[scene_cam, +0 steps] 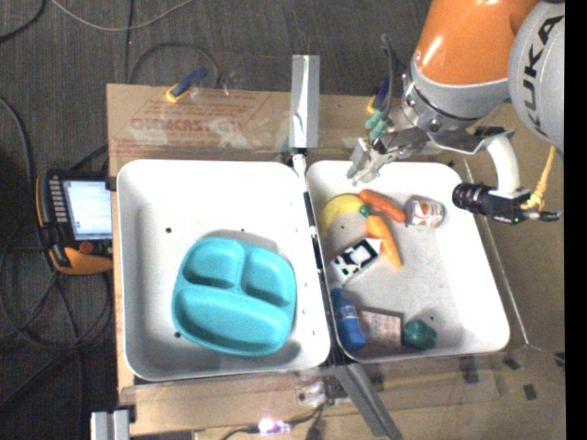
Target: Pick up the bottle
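Blue bottle (348,319) lying along the left wall of the right bin (477,273), near its front left corner, just beside a brown packet (381,324). Gripper (363,165) hovering over the bin's back left corner, fingers slightly parted, gripping nothing, well apart from the bottle.

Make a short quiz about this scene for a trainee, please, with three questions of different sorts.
1. True or false: the gripper holds the bottle.
2. Which bin holds the tray: A left, B right?
3. Fill in: the bottle lies against the right bin's ____ wall.

Key: 1 false, the gripper hangs over that bin's far edge, apart from the bottle. 2 A. 3 left.
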### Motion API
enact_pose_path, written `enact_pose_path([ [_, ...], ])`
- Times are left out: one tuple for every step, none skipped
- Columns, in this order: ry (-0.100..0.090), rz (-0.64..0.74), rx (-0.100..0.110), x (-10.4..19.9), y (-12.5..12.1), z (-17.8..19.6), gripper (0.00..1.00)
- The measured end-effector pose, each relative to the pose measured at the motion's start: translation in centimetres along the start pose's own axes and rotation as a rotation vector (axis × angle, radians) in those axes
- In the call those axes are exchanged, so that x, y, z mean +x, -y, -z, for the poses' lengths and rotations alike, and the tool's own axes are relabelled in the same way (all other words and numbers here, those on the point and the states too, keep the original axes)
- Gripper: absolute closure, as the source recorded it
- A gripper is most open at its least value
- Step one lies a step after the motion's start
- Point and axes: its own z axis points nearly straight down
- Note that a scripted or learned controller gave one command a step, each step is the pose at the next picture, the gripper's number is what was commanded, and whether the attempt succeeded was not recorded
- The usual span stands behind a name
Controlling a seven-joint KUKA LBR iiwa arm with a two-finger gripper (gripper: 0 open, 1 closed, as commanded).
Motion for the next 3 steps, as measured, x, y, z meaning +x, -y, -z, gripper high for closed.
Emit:
enact_pose_path([
  [-0.002,0.559,-0.002,3.7,-4.2,-3.9,1.00],
  [0.000,0.559,-0.002,3.7,-4.2,-3.0,1.00],
  [-0.002,0.595,-0.002,10.9,-6.7,-4.3,1.00],
])
